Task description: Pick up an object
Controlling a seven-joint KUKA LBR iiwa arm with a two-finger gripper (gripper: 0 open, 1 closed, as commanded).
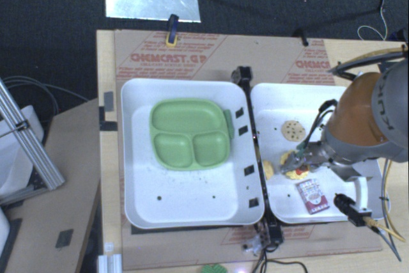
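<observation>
Nearest us in the camera view, the red packet (312,195) lies flat in the right bin (271,102), long axis running up-down and slightly tilted, just below the gripper (298,163). We see the gripper low over a small yellow-and-red object (298,171), almost directly beneath; whether it grasps anything we cannot tell

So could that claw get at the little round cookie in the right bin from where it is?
Probably yes. The cookie lies flat and alone on the open floor of the right bin, nothing on top of it. The claw sits just below it, over some yellow pieces.
</observation>
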